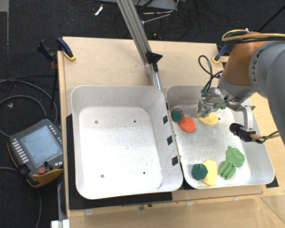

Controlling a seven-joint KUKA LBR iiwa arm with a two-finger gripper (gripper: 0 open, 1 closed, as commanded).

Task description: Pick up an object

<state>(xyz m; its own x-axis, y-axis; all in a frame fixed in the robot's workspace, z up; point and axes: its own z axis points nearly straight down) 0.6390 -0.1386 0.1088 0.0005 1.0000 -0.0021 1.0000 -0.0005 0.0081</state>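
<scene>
Camera view: I see gripper (pixel 206 109) low over small pale-yellow soft object (pixel 210 119) in right white bin (pixel 256 175), upper middle; can't tell its state. Orange ball (pixel 187 124) and dark-green lump (pixel 177 114) just left, near bin wall. Open floor below. Green leafy toy (pixel 232 162), yellow piece (pixel 210 172), teal lump (pixel 198 171) along front edge. Left white bin (pixel 80 127) beside.

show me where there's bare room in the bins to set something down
The left bin has the widest bare floor. In the right bin, a bare patch lies between the orange ball above and the green toy below. It is crowded along the near edge and by the gripper.
</scene>
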